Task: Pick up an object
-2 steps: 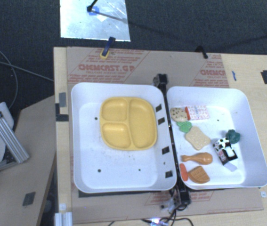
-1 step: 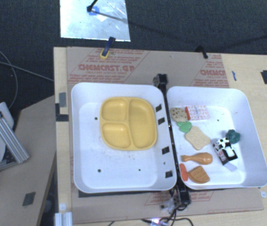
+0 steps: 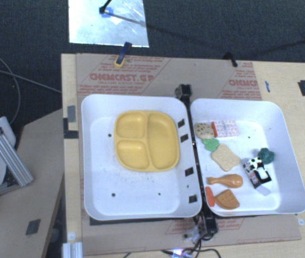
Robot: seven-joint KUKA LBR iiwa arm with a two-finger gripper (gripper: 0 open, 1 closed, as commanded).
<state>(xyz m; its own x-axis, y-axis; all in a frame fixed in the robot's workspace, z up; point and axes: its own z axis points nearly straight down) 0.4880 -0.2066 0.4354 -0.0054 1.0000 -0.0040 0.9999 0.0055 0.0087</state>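
Where bins meet, toy food (image 3: 226, 157).

The bench (image 3: 71, 79) is light brown wood. A big sheet of cardboard (image 3: 157, 74) with red words lies flat on it and covers most of the top. Two white bins sit on the cardboard, side by side and touching. The left bin (image 3: 96, 160) is near the bench's left edge. The right bin (image 3: 289, 160) is near its right edge. A small yellow and blue clip (image 3: 122, 55) sits at the bench's back edge.
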